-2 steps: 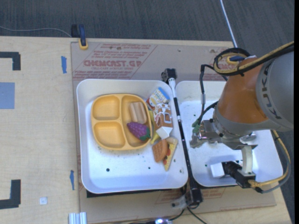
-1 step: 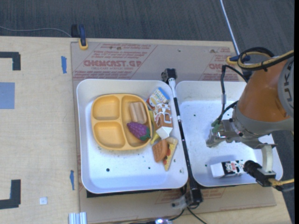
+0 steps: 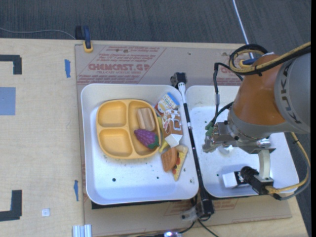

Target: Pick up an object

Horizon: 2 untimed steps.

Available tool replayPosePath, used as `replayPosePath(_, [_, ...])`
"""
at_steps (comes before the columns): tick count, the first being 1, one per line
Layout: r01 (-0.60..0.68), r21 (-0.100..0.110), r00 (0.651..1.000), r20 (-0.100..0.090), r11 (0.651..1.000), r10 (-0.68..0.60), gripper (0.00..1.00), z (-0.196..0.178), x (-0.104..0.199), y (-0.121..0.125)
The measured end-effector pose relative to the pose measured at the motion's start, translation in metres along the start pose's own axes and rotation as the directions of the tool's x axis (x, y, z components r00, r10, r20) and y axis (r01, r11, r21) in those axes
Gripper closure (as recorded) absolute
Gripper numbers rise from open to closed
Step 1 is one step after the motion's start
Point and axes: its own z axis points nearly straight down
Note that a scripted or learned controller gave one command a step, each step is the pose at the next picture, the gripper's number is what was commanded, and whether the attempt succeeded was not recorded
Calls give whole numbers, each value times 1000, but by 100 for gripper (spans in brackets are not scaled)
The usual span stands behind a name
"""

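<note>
1. Nearest the camera in the left bin (image 3: 98, 181), a pizza slice toy (image 3: 180, 161) and a small orange toy (image 3: 169, 158) lie together by the right wall. They look like light, stiff plastic, probably slippery; the slice's narrow sides seem the best place to pinch.
2. The wall crowds both, so a clean approach looks tight.
3. Further back, a white cube (image 3: 173, 140) and printed cartons (image 3: 171, 120) sit beside a yellow divided plate (image 3: 114, 141), which carries a purple grape bunch (image 3: 146, 137) and a tan sausage toy (image 3: 145, 116). The grapes look bumpy and easy to grip, clear of the walls.
4. The tool (image 3: 213, 141) hangs over the right bin (image 3: 291, 174), well apart from the toys; I cannot tell how it is set.
5. Farthest, the surface (image 3: 34, 147) carries a printed cardboard sheet (image 3: 121, 65).
</note>
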Motion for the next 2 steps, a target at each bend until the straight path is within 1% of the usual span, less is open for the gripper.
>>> replayPosePath(1, [-3,6,1000,1,1000,3,100,17,-72,-4])
replayPosePath(2, [0,4,1000,-2,1000,0,100,16,3,-3])
